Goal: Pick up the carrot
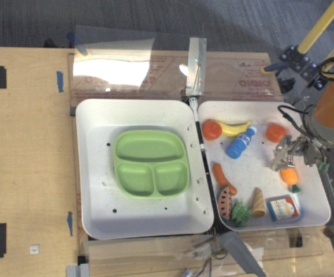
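Carrot lies in the right bin, near its right wall, orange body with a green tuft at the lower end, just above the small white carton. Gripper hangs directly over the carrot's upper end, metal fingers touching or nearly touching it; whether the jaws are spread or closed, I cannot tell, and nothing reads clearly as held between them. Arm enters from the right, orange band above the wrist at the frame edge, wrist pointing down and leftward into the bin, cables looped around it. Judgement: step in hand is the descent and closure on the carrot. To do it well, centre the jaws across the carrot's narrow width rather than along its length, go low enough to catch the body and not just the top, and keep clear of the bin wall and the carton below. The orange ball sits above, apart. Blue bottle, banana, ice cream cone lie to the left, well apart. Left bin holds a green divided plate.
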`<state>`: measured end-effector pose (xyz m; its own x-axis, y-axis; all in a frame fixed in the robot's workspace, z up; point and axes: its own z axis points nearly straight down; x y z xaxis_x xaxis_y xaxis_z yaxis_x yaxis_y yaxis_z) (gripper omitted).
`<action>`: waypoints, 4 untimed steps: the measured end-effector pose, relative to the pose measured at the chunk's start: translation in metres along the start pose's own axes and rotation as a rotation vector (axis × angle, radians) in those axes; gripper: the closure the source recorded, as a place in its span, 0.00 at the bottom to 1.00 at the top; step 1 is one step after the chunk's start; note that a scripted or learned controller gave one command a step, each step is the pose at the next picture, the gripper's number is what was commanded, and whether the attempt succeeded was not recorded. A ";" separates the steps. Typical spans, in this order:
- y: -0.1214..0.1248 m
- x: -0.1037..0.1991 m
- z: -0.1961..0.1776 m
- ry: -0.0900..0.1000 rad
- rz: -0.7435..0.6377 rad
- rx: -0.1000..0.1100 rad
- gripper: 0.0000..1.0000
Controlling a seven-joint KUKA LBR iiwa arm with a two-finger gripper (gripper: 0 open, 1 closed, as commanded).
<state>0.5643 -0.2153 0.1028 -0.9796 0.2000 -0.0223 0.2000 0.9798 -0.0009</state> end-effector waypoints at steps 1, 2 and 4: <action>-0.022 0.078 0.010 0.009 -0.096 0.000 1.00; -0.022 0.078 0.011 0.007 -0.097 0.000 0.00; -0.021 0.055 -0.206 0.005 -0.309 0.001 1.00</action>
<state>0.5015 -0.2239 0.3075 -0.9941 -0.1072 -0.0160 -0.1071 0.9942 -0.0075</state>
